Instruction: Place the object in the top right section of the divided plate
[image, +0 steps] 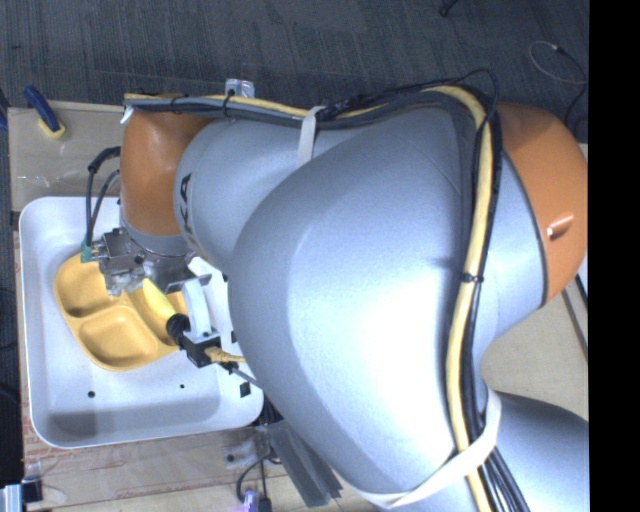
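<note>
Gripper (122, 272) sits low over the yellow plate (112, 340) in the left bin (40, 300), its state unreadable; placing step, release presumably next.

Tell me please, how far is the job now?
Done: the arm has reached the yellow plate in the left bin. In hand: the gripper is at the plate's upper part, but the arm hides the object and the top right section. Left: a confirmed placing, which I cannot see yet.
</note>
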